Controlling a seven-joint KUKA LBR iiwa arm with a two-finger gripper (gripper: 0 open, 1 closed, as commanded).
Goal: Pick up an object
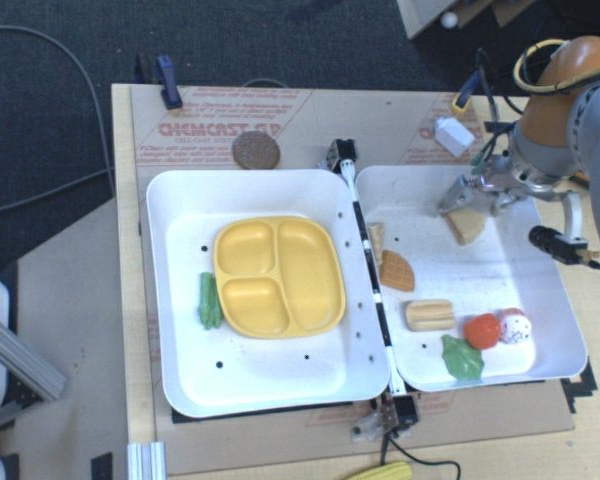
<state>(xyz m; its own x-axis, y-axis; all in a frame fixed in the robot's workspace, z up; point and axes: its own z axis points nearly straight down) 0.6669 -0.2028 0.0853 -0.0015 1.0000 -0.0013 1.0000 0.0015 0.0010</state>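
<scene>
Nearest the camera stood the left bin [180, 368], and it carried a yellow tray [278, 276] with three compartments; a green leaf [210, 301] lay on the bin floor just beside the tray, on its left. Next in size came the right bin [550, 298]. The arm [570, 88] reached over its far corner, and the gripper [477, 196] hung low there, close above or perhaps touching a tan wedge [467, 226] that looked like a piece of bread. How wide the gripper stood I could not tell, and nothing was seen held in it.

Smaller things lay along the near part of the right bin: a brown pastry [396, 271], a pale roll [429, 314], a green piece [463, 358], a tomato [483, 330] and a white ball [515, 328] touching it.

In my judgement the wedge was the likely target. It lay near the far wall, so the gripper could strike the wall or only push the wedge against it. Its slanted faces could also let it slip out when squeezed. A flat piece lying low may be missed altogether.
</scene>
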